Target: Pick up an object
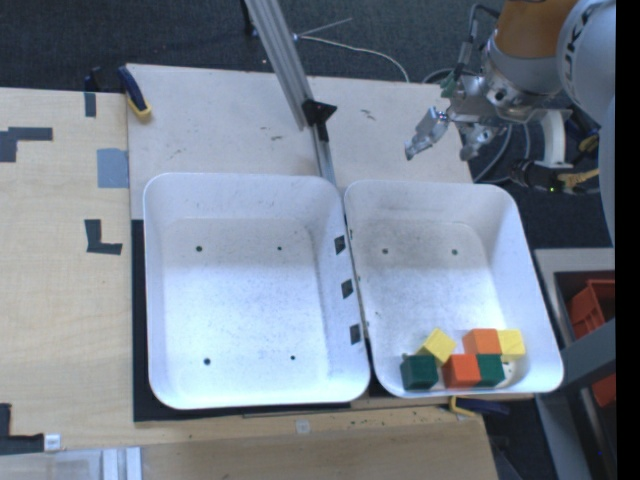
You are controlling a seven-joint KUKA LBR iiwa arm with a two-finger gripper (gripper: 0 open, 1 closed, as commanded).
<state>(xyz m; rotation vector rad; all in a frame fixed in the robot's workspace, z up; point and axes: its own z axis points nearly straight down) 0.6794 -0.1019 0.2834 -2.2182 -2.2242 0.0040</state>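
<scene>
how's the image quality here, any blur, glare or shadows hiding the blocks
Camera view: even, soft lighting, no harsh glare on the white bins; the coloured blocks in the right bin's near corner read clearly though edges are slightly soft; the pincer above the bin's far rim is a little blurred; the background floor is dark.

Even, bright overhead light; soft shadows; mild graininess; arm slightly blurred.
</scene>
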